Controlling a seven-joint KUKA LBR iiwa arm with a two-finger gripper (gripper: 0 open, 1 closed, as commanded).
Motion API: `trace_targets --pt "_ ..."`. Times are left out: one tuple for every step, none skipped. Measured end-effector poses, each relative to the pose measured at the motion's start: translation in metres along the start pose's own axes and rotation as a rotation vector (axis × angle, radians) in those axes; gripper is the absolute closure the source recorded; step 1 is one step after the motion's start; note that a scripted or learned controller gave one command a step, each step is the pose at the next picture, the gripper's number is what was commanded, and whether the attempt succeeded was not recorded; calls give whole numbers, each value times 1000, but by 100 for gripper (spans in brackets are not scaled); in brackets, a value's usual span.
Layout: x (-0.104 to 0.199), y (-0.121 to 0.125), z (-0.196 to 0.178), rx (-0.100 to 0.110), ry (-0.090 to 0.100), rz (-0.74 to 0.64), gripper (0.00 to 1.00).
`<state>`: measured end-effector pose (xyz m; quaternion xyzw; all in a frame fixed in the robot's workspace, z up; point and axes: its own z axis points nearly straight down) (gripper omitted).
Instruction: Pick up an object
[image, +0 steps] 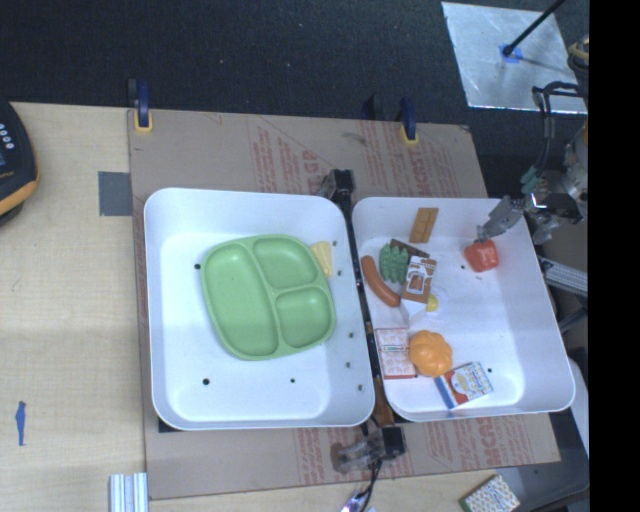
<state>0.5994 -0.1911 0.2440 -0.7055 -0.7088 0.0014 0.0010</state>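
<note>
The right bin (530, 330) holds several small items: a red block (481, 256), a tan wafer (424, 224), a brown sausage (380, 282), a green piece (393, 262), a brown and white box (419, 275), an orange fruit (430, 352), a red and white card (394, 353) and a blue, red and white packet (465, 384). My gripper (520, 225) hangs over this bin's far right corner, open, with nothing between its fingers. Its left finger (499, 217) ends just above and right of the red block.
A green divided plate (268, 295) lies in the left bin (170, 350), with a small yellow piece (321, 258) at its right edge. The bins meet along a ridge with black clamps (341, 183) at both ends. A yellow and black device (12, 160) sits at the far left.
</note>
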Motion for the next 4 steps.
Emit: trace_targets --pt "-20 28 90 0 -2 -2 0" --pt "9 59 153 -2 -2 -3 0" --pt "41 57 152 3 -1 -2 0" --pt "40 58 141 3 0 -4 100"
